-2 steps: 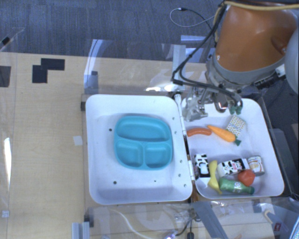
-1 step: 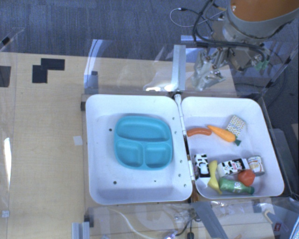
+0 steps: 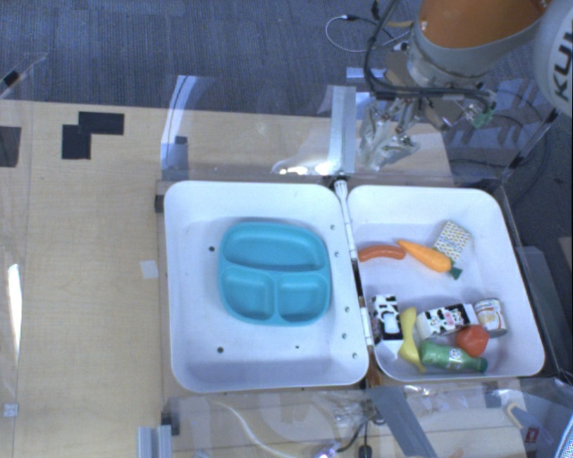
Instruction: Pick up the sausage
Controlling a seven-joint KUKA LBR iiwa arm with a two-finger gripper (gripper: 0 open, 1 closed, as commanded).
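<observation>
Overhead slanted view of a pale wooden bench [image 3: 81,268] carrying two shallow white bins side by side. Left bin [image 3: 192,358] holds one thing: a blue plate [image 3: 273,271] with three compartments, lying flat near the bin's middle.

Right bin [image 3: 501,224] holds the rest of the objects. Sausage [image 3: 381,253], a short reddish-orange link, lies on its side in the upper left part of this bin, close to the wall that divides the two bins. Its right end sits just beside the thick end of an orange carrot [image 3: 425,256], which points down and to the right toward a small green tip. A small patterned packet [image 3: 452,240] rests tilted just above the carrot's narrow end.

Lower in the same bin is a tight cluster: a black-and-white carton [image 3: 384,318] at the left, a yellow banana [image 3: 408,336] beside it, a second black-and-white carton [image 3: 448,318] to the right, a green bottle [image 3: 453,357] lying along the front, a red tomato [image 3: 473,340] touching it, and a small tin can [image 3: 489,315] at the far right.

Arm with its orange band [image 3: 474,20] hangs at the top right, beyond the far edge of the right bin. Gripper [image 3: 394,143] points downward above the bench behind the bins, well apart from the sausage. Whether the jaws are spread or pressed together cannot be told from this angle; nothing is visibly between them.
</observation>
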